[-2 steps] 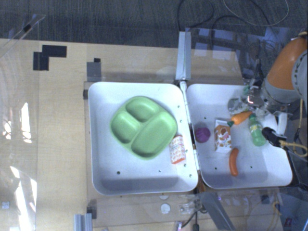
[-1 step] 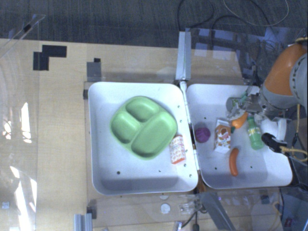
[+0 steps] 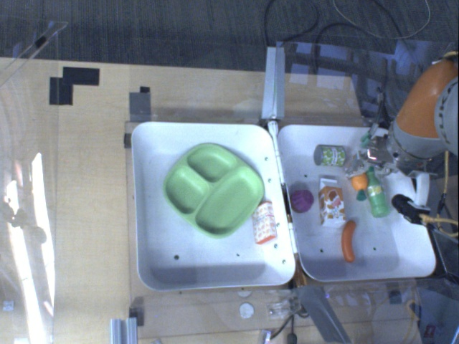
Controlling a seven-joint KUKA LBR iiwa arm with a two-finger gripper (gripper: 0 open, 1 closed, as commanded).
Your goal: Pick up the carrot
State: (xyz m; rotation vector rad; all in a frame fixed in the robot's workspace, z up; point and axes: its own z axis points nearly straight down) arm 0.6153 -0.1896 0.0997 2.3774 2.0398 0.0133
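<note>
In the right bin [image 3: 315,264], a small orange carrot [image 3: 358,183] lies in the upper right part, touching a green bottle-shaped item [image 3: 377,199] on its right. My gripper [image 3: 371,156] hangs just above and slightly right of the carrot, at the end of the grey arm with its orange band [image 3: 423,106]. The wrist hides the fingertips, and nothing shows between them. The carrot still rests on the bin floor.
Also in the right bin are a green can [image 3: 330,155], a purple ball-like item [image 3: 302,201], a red-and-white pouch [image 3: 331,202] and an orange-red sausage shape [image 3: 348,241]. The left bin [image 3: 154,264] holds a green divided plate [image 3: 214,189] and a small packet [image 3: 265,223].
</note>
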